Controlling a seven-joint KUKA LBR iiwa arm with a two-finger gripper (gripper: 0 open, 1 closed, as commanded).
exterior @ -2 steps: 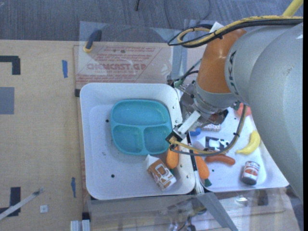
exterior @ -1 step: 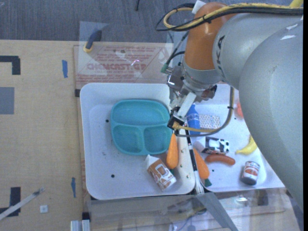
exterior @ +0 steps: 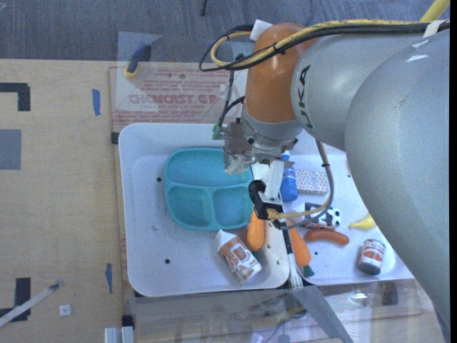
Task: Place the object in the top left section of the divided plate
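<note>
A teal divided plate (exterior: 203, 189) lies in the left white bin (exterior: 146, 263). It has one wide section along its far side and two smaller ones along its near side, and all three look bare. My gripper (exterior: 236, 163) hangs over the plate's far right rim, under the orange wrist band. The wrist hides the gripper's tips and whatever may be between them. An orange carrot (exterior: 255, 232) lies just off the plate's near right corner, beside a brown and white carton (exterior: 239, 258).
The right bin (exterior: 335, 274) holds a blue bottle (exterior: 288, 181), a patterned box (exterior: 312, 182), a second carrot (exterior: 301, 249), a red sausage (exterior: 327, 236), a banana (exterior: 363, 223) and a small can (exterior: 371, 256). The arm covers the bin's far right.
</note>
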